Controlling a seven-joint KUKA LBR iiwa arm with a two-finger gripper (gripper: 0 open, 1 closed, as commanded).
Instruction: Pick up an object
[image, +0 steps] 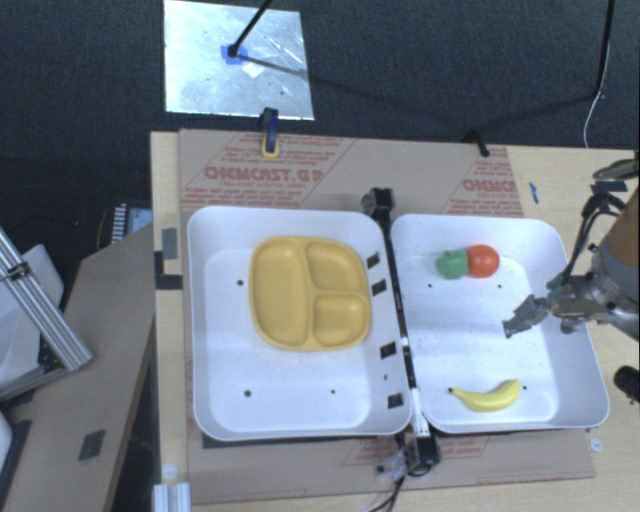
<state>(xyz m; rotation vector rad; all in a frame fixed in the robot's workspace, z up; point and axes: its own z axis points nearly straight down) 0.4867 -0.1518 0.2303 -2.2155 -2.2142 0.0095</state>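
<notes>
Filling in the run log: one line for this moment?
gripper over right bin, holding nothing | banana, tomato untouched | tray in left bin

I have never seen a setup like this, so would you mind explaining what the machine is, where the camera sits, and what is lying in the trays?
This is a single picture from a camera fixed above a bench, looking down at a slant. The machine at the right is a robot arm; its gripper hovers over the right bin, one of two shallow white trays. That bin holds a yellow banana near the front and, toward the back, a green fruit touching an orange-red fruit. The left bin holds a yellow divided plate. Nothing is seen between the gripper's fingers, so it holds nothing yet.
</notes>
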